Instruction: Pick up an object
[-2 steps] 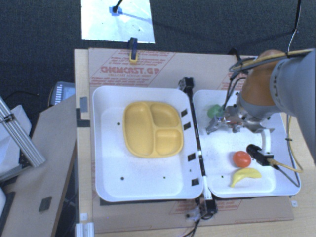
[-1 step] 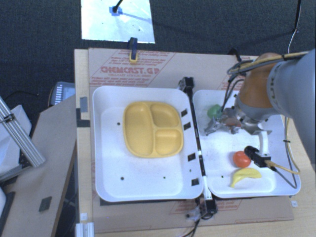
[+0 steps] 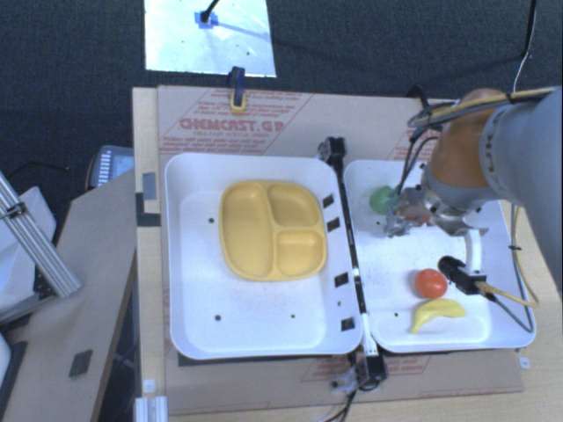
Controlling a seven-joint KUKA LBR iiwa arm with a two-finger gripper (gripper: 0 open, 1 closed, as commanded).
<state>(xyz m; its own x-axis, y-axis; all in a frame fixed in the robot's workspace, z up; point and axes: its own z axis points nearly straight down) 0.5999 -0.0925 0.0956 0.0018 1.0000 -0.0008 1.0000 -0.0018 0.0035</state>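
In the right bin (image 3: 501, 328), a small green object (image 3: 382, 199) lies near the far left corner. A red round object (image 3: 430, 282) and a yellow banana-shaped piece (image 3: 437, 313) lie near the front. My gripper (image 3: 398, 222) hangs low over the bin floor, just in front and to the right of the green object. The grey arm with its orange band (image 3: 462, 152) hides the bin's far right part.
The left bin (image 3: 189, 323) holds a yellow divided plate (image 3: 271, 229). A black divider strip (image 3: 345, 236) runs between the bins. A black fitting with a yellow cable (image 3: 462, 275) sits right of the red object. A clamp (image 3: 237, 90) stands behind the bins.
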